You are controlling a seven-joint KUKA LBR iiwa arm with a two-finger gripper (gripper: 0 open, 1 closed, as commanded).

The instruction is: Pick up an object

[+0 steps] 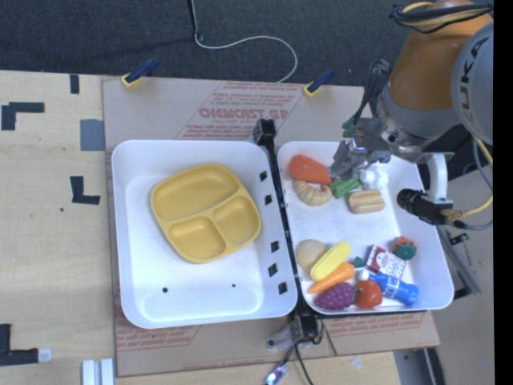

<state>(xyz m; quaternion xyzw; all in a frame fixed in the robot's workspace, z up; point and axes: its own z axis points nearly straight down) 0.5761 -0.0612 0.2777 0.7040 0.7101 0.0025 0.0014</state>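
A grey KUKA arm with an orange band lowers its two-finger gripper (350, 167) into the far end of the right-hand shallow white bin (442, 269), poised over a cluster of plastic toy food. The metal fingers (345, 163) hang just above a green toy piece (345, 187) that lies beside an orange-red toy carrot-shaped piece (309, 168), a tan toy croissant (312, 192) and a tan toy bread roll (365, 202); whether they are parted or closed cannot be told from this angle, and nothing is seen held between them.

The work appears to be at the approach or closing stage of the pick, with no object lifted. The next move likely calls for a sure closure on one piece of the tightly packed group, then a straight lift that does not drag its neighbours along.

By count: two white bins side by side on the bench. The left bin (132, 215) holds one yellow three-compartment plastic plate (205, 212). The right bin holds roughly a dozen toy foods, among them one yellow corn cob (329, 259), one orange carrot (333, 277), one purple grape bunch (337, 297), one red tomato (368, 293) and one red-and-blue packet (389, 269).
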